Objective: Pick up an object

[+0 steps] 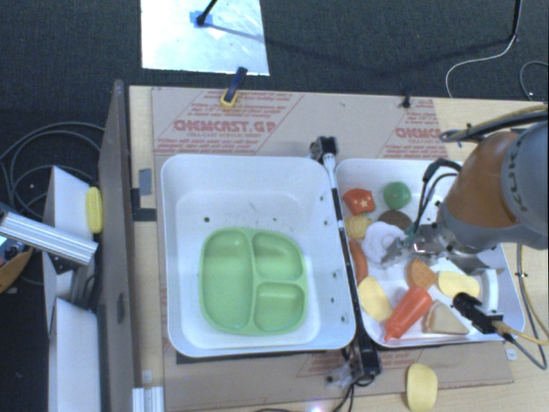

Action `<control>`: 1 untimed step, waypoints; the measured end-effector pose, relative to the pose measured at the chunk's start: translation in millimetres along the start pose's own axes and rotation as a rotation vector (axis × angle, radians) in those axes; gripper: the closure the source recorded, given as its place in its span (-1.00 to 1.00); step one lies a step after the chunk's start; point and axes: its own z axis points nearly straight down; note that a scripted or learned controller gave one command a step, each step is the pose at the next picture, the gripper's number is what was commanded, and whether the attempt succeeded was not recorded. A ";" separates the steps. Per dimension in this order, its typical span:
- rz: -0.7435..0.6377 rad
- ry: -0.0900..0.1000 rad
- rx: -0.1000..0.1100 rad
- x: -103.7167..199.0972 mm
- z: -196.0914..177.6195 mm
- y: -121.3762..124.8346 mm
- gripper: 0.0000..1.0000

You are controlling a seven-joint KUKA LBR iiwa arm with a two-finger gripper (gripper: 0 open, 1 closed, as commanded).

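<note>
The counter [283, 114] carries two shallow white bins side by side. The left bin [184, 187] contains one item, a pale green divided tray [253, 281], lying flat toward the bin's near side.

The right bin [512, 303] holds a cluster of toy foods. Landmark for what follows: the orange carrot [409, 310], lying tilted near the bin's front edge.
- A yellow piece [374, 299] lies just left of the carrot, touching or nearly so.
- A tan wedge [443, 318] lies just right of the carrot.
- A round brown biscuit-like piece [420, 274] sits just behind the carrot, with a yellow piece [457, 283] to its right.
- A red-orange piece [359, 201] and a green ball [395, 195] sit well behind the carrot, near the bin's far wall.
- A brown piece [395, 221] lies just in front of the green ball.
- A white item [377, 240] lies behind and slightly left of the carrot.

The arm enters from the right, its orange band above the bin. The gripper [396, 249] is low in the right bin, behind the carrot, at the white item's right edge. Whether the fingers are apart or together cannot be told; nothing is visibly held between them.

A separate yellow piece [420, 385] lies on the counter outside the bin, in front of the carrot.
</note>
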 end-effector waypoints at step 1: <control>0.000 0.000 -0.001 -0.1 -11.1 0.5 1.00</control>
